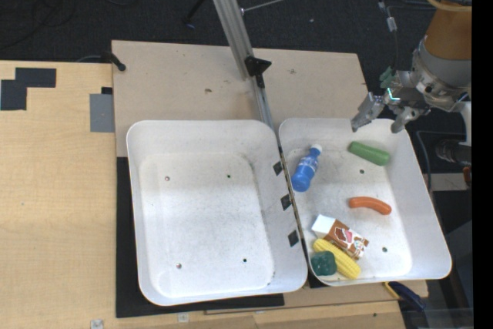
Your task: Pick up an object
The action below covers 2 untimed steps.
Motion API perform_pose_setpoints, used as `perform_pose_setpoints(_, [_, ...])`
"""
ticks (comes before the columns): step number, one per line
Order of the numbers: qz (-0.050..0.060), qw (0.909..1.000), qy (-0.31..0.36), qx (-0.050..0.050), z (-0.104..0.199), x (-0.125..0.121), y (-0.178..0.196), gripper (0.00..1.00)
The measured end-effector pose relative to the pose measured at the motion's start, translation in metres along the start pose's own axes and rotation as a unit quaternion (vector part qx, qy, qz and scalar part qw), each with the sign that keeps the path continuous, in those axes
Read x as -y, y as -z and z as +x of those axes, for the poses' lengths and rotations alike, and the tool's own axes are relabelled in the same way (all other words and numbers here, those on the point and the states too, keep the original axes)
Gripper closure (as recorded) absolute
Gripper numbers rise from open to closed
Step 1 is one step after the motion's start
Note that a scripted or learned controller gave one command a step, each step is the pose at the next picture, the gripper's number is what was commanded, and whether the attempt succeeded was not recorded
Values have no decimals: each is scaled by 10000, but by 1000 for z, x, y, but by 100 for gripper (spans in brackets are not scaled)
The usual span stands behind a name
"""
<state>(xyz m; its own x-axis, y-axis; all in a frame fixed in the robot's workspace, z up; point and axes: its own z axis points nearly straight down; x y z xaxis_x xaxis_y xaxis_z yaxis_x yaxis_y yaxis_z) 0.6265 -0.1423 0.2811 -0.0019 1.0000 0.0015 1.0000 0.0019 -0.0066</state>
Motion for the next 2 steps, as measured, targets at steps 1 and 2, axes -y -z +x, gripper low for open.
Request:
perform_pose_setpoints(1, [-19,10000,5,6,0,-1,2,0])
perform_pose_setpoints(2, [7,10000,3,-2,10,-2,-53,0])
